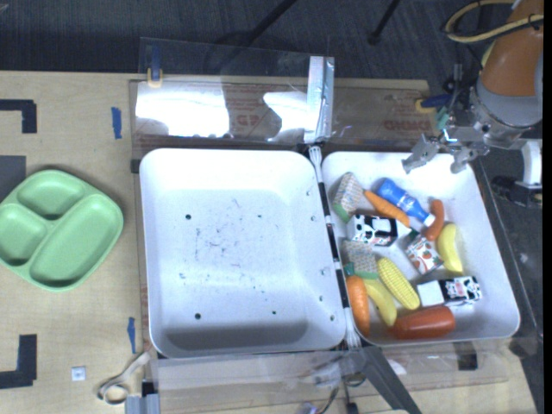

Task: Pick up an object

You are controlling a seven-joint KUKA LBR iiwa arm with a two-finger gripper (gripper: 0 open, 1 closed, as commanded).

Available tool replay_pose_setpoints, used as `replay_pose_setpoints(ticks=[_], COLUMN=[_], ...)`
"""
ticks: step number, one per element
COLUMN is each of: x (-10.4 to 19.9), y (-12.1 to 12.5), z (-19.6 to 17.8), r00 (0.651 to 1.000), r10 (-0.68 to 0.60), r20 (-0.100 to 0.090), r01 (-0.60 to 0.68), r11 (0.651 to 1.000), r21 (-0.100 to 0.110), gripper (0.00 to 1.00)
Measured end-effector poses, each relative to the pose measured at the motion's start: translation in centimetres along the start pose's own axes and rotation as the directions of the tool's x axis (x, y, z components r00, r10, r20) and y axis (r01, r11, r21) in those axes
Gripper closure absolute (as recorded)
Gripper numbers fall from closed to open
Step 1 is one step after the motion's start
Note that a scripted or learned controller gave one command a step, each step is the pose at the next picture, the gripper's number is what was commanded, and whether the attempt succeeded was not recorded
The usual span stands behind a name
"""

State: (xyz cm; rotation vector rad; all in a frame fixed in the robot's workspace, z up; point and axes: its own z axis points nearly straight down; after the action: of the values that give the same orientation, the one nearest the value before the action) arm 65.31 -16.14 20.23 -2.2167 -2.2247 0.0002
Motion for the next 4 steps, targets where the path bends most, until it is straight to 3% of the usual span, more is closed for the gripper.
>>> replay_pose_setpoints(ticks=[1, 2, 3, 4], x=[-2.9, -2.1, 0.0, 1.0], y=[0.3, -5.3, -11.5, -12.2], z=[10.2, 11.7, 8.4, 11.6], r00=[0.999, 0.998, 0.983, 0.980], r10=[0.032, 0.060, -0.185, -0.201], r20=[0.002, 0.001, 0.001, 0.004], r01=[-0.032, -0.060, 0.185, 0.201], r11=[0.999, 0.998, 0.983, 0.980], r21=[-0.004, -0.003, -0.003, -0.007], gripper=[0.00, 0.00, 0.00, 0.00])
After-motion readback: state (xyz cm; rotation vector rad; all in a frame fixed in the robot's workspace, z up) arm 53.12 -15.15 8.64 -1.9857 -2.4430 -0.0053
